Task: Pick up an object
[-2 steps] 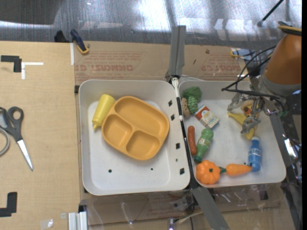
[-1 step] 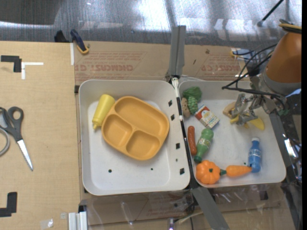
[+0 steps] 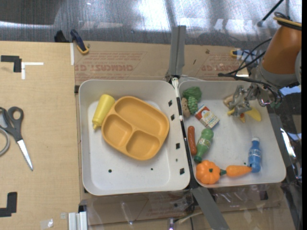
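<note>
One fixed camera looks down aslant on both bins (image 3: 86, 143).

Both bins (image 3: 91, 176) are white. The left one carries a yellow-orange divided plate (image 3: 135, 127) and a paler yellow bottle (image 3: 102, 109). The right one carries green broccoli (image 3: 193, 97), a red sausage (image 3: 192, 139), a green bottle (image 3: 204, 143), an orange pumpkin (image 3: 207, 172), an orange carrot (image 3: 238, 170) and a blue bottle (image 3: 254, 155).

The arm (image 3: 284, 47) gets chopped off by the right edge, the gripper (image 3: 240, 101) is a blurry tangle over something yellow (image 3: 253, 114) I can't identify, and the scissors (image 3: 14, 133) on the tabletop (image 3: 38, 176) lose a handle off the left edge.
</note>
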You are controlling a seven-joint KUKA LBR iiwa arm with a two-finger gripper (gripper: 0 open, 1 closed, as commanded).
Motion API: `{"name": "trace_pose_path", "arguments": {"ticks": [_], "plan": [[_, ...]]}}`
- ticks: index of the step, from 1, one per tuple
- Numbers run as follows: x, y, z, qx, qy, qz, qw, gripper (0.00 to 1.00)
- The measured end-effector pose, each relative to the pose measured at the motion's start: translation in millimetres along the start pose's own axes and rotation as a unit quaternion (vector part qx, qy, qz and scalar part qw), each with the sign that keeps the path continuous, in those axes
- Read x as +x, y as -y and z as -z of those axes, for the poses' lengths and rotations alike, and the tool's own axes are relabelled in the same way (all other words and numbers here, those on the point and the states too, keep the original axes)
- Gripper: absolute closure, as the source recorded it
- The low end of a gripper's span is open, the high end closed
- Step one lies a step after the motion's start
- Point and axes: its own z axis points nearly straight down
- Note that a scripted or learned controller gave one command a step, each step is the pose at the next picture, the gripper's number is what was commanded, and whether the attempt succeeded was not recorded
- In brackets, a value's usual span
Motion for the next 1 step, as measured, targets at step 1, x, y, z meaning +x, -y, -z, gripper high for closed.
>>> {"name": "trace_pose_path", "arguments": {"ticks": [1], "plan": [[6.7, 1.0, -2.4, -0.004, -0.016, -0.001, 0.9999, 0.00]]}}
